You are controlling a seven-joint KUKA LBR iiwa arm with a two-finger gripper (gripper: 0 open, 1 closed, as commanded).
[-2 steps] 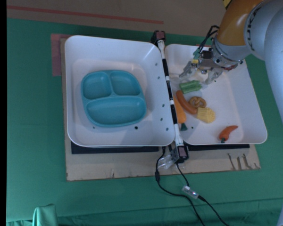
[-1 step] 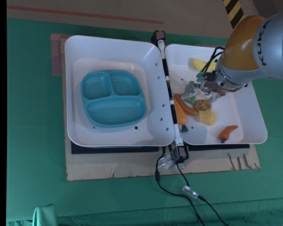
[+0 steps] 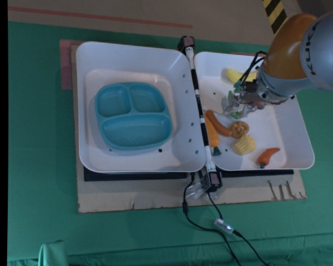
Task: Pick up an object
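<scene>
- Reaching in from the right, the arm (image 3: 299, 49) hangs its gripper (image 3: 237, 108) low over the right bin (image 3: 299, 148).
- Whether the pincer is spread or pinching, I cannot tell.
- Just below it lie a sausage (image 3: 217, 122), a pretzel (image 3: 240, 128), a corn piece (image 3: 245, 144), a carrot (image 3: 212, 134) and a chili pepper (image 3: 267, 155).
- A yellow item (image 3: 233, 75) lies near the bin's far wall.
- The left bin (image 3: 100, 57) holds a blue divided plate (image 3: 133, 115).

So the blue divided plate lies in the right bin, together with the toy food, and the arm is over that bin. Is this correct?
Not quite. The blue divided plate lies in the left bin, by itself. The toy food, such as the corn and the chili pepper, is in the right bin, and the arm is over that bin, as the camera view shows.
</scene>
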